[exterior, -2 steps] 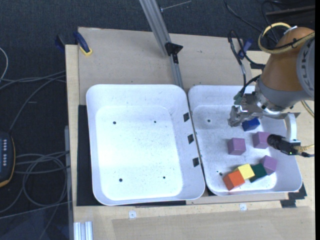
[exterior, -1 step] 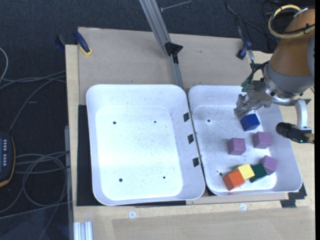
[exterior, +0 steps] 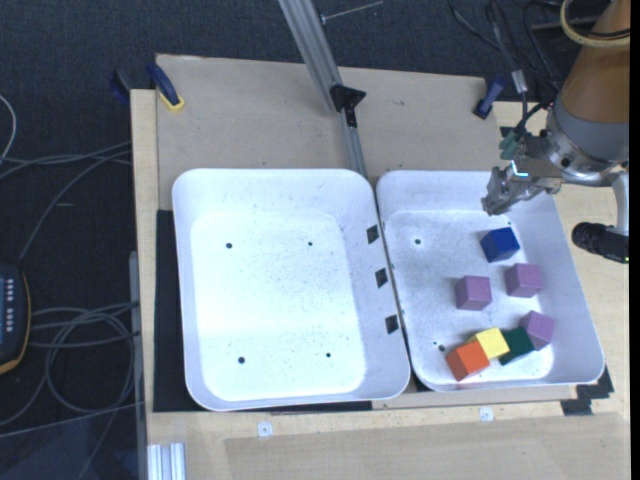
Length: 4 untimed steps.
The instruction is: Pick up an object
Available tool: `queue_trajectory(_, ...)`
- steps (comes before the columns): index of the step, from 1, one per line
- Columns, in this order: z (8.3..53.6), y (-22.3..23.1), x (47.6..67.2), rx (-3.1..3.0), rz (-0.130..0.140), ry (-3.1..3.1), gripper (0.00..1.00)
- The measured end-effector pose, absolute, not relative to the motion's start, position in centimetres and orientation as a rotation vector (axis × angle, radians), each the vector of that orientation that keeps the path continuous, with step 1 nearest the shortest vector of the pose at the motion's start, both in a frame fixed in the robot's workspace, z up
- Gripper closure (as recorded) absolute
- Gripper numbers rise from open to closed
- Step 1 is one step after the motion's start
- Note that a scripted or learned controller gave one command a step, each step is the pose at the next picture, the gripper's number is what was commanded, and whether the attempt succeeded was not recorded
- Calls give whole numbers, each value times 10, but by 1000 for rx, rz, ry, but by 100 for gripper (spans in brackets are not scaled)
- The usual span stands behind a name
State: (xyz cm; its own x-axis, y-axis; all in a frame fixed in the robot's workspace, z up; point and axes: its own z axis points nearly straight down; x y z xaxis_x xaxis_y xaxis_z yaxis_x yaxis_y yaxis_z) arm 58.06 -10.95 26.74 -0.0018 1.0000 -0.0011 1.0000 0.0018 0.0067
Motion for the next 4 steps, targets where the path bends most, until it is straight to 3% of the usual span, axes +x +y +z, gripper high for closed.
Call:
queue_trajectory(1, 285, -109, 582, 2218, 4, 2221, 100)
queue_trajectory(4, 250, 34, 526, 2219, -2, 2231, 100)
